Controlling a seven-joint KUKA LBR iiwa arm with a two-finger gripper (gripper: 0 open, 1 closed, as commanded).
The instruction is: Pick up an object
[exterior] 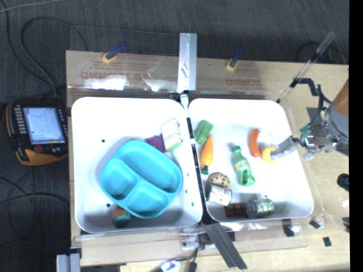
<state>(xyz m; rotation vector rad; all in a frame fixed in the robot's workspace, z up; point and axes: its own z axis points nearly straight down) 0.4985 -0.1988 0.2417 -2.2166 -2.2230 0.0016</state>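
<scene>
Reaching in from the right, the arm (340, 115) hangs over the far edge of the right bin (295, 180), which rests on the surface (272, 75) beside the left bin (85, 169) with its blue tray (142, 177). The claw (282, 149) sits at a small yellow object (266, 153), touching or just beside it; whether it is clenched cannot be told. A good grasp probably needs centring on the yellow piece, clear of the orange piece (254, 141) next to it.
</scene>
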